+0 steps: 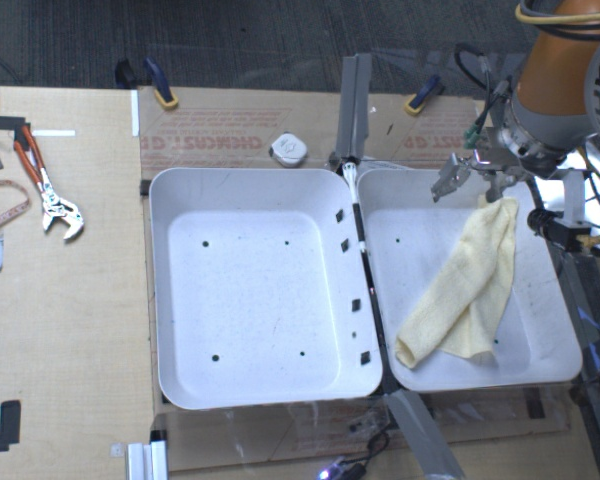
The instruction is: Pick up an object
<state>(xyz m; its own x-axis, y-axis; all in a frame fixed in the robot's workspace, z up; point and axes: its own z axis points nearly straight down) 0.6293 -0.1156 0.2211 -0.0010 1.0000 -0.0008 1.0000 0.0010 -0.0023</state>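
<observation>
Item one: pale yellow cloth (467, 290), lying in the right bin (540, 368), bunched low at its front end and drawn up to a peak at the bin's far right corner. Item two: gripper (496, 190), where I see the cloth's top end pinched between its fingers. Item three: left bin (165, 298). Item four: wooden table (70, 348), with a pair of pliers (48, 196) and a small round white object (289, 149).
</observation>
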